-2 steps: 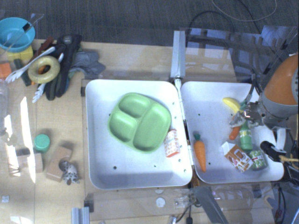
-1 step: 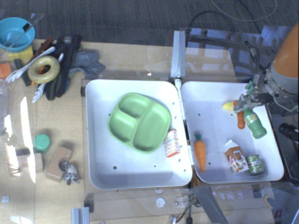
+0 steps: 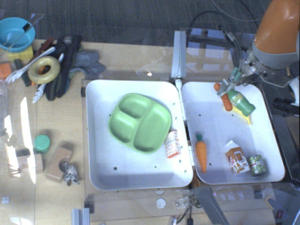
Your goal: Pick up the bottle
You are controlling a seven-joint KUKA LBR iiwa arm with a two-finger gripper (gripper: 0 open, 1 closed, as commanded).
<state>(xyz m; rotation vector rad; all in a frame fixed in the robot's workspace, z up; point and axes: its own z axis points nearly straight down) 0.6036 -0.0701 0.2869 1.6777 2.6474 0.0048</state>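
Note:
A small green bottle (image 3: 243, 103) lies tilted at the back of the right bin (image 3: 272, 139), with a yellow piece showing under its lower end. An orange-red sausage-shaped toy (image 3: 227, 101) lies right beside it on the left. My gripper (image 3: 230, 84) hangs at the end of the grey and orange arm (image 3: 276, 27), just above and to the left of the bottle's upper end, close to both items. Nothing can be seen held in it.
The right bin also holds a carrot (image 3: 201, 154), a small carton (image 3: 236, 160) and a green can (image 3: 257, 165) near the front. The left bin (image 3: 101, 168) holds a green divided plate (image 3: 140, 122) and a white-red packet (image 3: 172, 143). Loose clutter lies on the bench at left.

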